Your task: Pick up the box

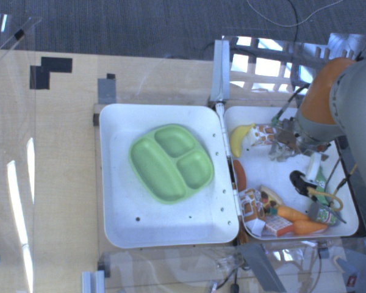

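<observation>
The right bin [352, 226] is crowded. One yellow banana [239, 138] lies by its far corner next to the dividing wall. The box [262, 135], white with orange print, lies on the bin floor touching the banana on the side toward the arm [348, 102]. The tool [282, 151] sits just past the box, away from the banana, close against the box's edge. I cannot tell whether the tool is apart or together.

On the camera side of the banana, four things lie packed together: one brown-red rounded thing [239, 177] against the wall, one flat printed pack [256, 201], one small red-and-white carton [278, 226] and one carrot [291, 213].

Across the wall from the banana, the second bin [116, 227] holds one green plate [169, 162] with three compartments. Both bins stand on the table [49, 163].
</observation>
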Robot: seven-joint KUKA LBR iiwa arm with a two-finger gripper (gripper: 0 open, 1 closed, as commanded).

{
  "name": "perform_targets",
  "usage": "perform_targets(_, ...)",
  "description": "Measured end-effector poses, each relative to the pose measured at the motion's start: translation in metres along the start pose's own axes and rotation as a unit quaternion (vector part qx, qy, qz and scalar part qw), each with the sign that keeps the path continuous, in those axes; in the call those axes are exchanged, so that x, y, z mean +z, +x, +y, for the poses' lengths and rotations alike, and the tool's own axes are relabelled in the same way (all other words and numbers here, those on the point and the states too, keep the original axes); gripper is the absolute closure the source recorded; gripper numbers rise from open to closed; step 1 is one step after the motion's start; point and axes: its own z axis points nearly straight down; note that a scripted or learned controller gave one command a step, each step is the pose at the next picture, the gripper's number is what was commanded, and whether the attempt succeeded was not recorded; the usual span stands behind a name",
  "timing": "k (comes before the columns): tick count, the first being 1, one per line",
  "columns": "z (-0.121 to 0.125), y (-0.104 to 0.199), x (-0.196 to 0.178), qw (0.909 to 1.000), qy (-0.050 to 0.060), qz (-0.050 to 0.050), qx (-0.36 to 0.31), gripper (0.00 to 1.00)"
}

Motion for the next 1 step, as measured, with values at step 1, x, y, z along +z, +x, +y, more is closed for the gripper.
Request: perform_targets(1, -0.0001, 0.0002, 0.0002, 1.0, 0.0, 0.0, 0.0, 0.0)
